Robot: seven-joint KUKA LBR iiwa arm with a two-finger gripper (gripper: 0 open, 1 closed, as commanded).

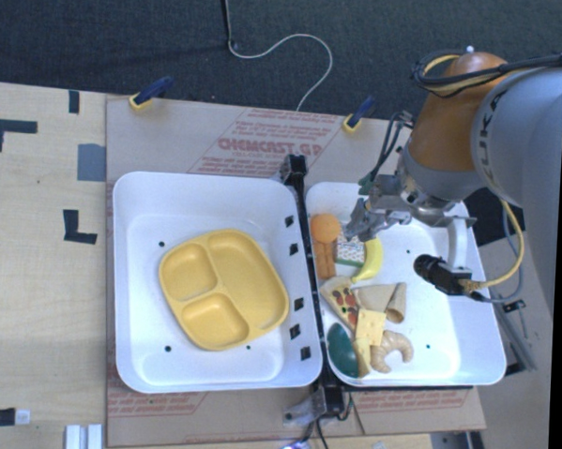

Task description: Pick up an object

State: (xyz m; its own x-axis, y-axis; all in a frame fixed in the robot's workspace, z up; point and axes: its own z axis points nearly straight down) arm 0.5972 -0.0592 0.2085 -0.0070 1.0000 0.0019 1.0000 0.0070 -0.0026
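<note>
Camera view is giving me the bench from above at a slant, and I'm reading it left to right. I'm seeing the tan bench top point(34, 281) with black tape marks on the far left, then a cardboard sheet point(257, 143) with red print lying under both bins. A yellow-and-blue clamp point(149, 92) is sitting at the sheet's upper left corner and a second clamp point(359, 111) at the upper right.

Left bin point(136, 211) is holding a yellow divided plate point(223, 288), three compartments, lying flat near the middle and tilted diagonally. A black divider point(299, 257) is running between the two bins.

Right bin point(476, 351) is carrying a cluster of toy food along its left side: an orange piece point(324, 228) at the top, a banana point(374, 261) just beside it, a pizza slice point(342, 298) below, a beige wedge point(387, 300) touching the slice's right, a yellow cheese block point(368, 329), a tan curled piece point(391, 349) and a dark green item point(342, 351) at the lower left corner.

I'm watching the gripper point(360, 231) hanging over the top of that cluster, just above a small white-and-green packet point(349, 253) between the orange piece and the banana. I cannot tell how its tool is set, nor whether it has hold of anything. The grey arm point(526, 119) with its orange band point(449, 110) is reaching in from the right, cables looping beside it.
</note>
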